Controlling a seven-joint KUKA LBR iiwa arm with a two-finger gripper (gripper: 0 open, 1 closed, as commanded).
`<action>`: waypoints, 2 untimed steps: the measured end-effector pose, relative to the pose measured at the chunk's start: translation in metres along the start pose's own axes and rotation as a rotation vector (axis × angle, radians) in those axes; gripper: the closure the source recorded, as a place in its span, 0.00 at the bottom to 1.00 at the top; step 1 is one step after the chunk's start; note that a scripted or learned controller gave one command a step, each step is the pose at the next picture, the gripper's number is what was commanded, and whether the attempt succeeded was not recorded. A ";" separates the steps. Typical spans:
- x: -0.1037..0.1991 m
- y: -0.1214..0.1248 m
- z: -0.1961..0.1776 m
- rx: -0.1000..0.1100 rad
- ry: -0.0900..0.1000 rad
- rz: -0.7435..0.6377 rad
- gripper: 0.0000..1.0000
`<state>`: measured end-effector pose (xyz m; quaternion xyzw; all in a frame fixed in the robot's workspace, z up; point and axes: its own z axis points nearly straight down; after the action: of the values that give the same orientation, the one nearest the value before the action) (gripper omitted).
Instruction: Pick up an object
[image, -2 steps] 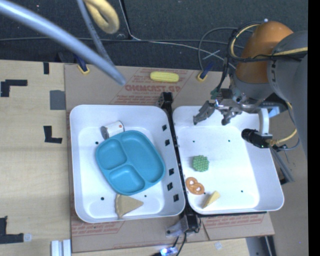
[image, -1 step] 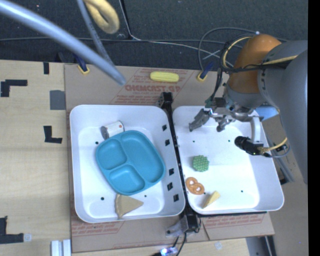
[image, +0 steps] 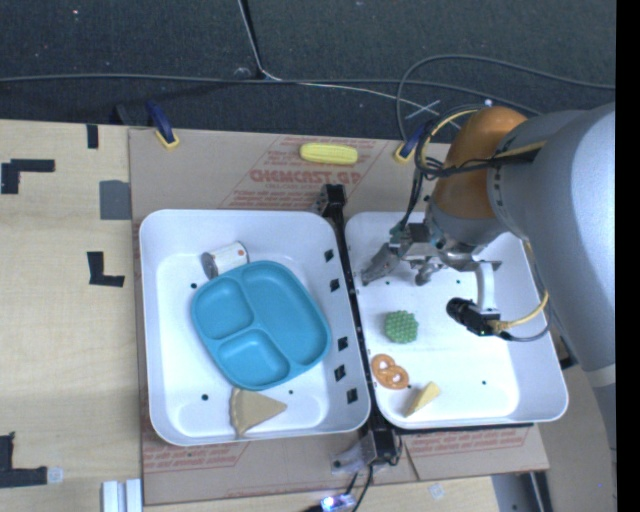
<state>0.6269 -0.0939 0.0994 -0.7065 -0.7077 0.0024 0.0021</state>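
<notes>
Camera view from above, at a slant: two shallow white bins are seen side by side on a cardboard sheet (image: 200, 165) laid over a wooden bench (image: 60, 330). The left bin (image: 160, 300) is occupied by a blue divided plate (image: 260, 322), tilted diagonally. A small white and red cup (image: 226, 258) is seen lying on its side at the plate's upper left edge, and a tan wedge (image: 255, 410) is found below the plate, near the bin's front wall.

The right bin (image: 520, 390) is entered from the right by the grey arm (image: 570, 210), whose orange band (image: 478, 165) is seen above the wrist. The gripper (image: 402, 270) is positioned over the upper left part of this bin, with its fingers spread apart and nothing between them. A round green object (image: 401, 326) is located just below the gripper, apart from it. A pretzel (image: 389, 373) is placed lower still, near the bin's left wall, and a pale yellow wedge (image: 423, 398) lies just to its right, near the front wall.

A yellow object (image: 328, 153) is seen on the cardboard behind the bins. Cables (image: 330, 85) are draped across the dark surface at the top.
</notes>
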 end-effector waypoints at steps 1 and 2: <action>0.001 0.000 0.016 -0.005 -0.001 0.000 0.00; 0.001 0.001 0.004 -0.007 -0.002 -0.001 1.00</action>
<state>0.6274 -0.0929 0.0953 -0.7062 -0.7080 0.0006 -0.0008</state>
